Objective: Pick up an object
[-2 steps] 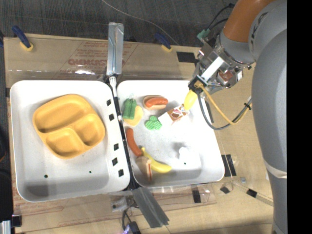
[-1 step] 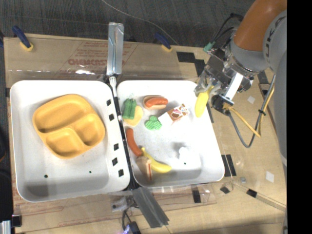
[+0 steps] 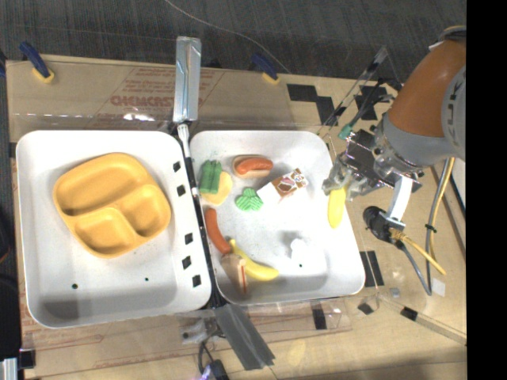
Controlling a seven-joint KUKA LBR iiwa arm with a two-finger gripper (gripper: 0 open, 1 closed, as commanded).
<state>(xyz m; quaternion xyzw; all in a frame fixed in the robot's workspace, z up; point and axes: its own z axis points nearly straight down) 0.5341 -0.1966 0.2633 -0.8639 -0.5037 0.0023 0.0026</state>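
Observation:
My gripper (image 3: 339,182) hangs over the right edge of the right bin (image 3: 317,279). It is shut on the top end of a long yellow piece (image 3: 336,206), which points down along the bin's right wall. In the bin lie a red-orange sausage (image 3: 252,165), a small brown and white box (image 3: 289,184), a green leafy piece (image 3: 249,200), a green piece (image 3: 210,176) on a pale yellow one, a long red sausage (image 3: 215,229), a banana (image 3: 258,270) and a small white piece (image 3: 297,246).
The left bin (image 3: 47,291) holds a yellow divided plate (image 3: 112,203). A metal bar (image 3: 187,77) stands at the back between the bins. Cables and a black fitting (image 3: 379,220) sit right of the right bin, under the arm.

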